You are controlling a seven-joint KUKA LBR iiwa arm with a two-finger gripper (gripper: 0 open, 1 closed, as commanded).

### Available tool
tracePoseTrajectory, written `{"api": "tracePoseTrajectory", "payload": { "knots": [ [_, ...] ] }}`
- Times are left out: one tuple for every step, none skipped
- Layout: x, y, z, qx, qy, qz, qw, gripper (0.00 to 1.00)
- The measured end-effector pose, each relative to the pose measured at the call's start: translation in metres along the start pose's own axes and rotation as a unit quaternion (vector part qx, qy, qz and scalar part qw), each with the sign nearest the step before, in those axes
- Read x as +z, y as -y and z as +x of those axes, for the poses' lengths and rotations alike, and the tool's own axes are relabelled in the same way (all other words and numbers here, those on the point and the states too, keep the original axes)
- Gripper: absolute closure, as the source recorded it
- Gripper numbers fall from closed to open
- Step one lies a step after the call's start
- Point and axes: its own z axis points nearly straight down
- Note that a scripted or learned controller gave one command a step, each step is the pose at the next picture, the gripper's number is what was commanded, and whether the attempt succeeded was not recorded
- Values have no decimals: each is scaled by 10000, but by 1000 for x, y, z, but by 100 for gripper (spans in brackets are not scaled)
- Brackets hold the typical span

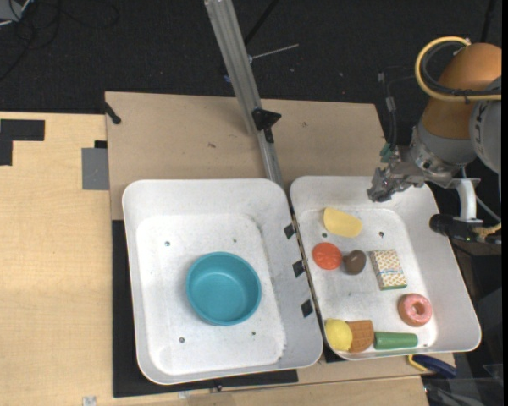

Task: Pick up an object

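Jaws [383, 191] over right bin's [457, 265] far rim, above yellow piece [342, 222]; apart or together, cannot tell.

Claw [383, 188] fingers too small, dark to read; arm [457, 100] cut off at right edge.

A slanted grey aluminium rail [241, 79] is seen rising behind the two shallow white plastic bins [152, 201] [457, 294], which are set side by side on the light wooden worktop [42, 227].
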Motion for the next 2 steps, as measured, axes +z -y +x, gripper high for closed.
{"api": "tracePoseTrajectory", "payload": {
  "knots": [
    [-63,-4,0,2,-1,-1,10000,100],
    [-90,-4,-1,5,-4,14,10000,100]
  ]
}}
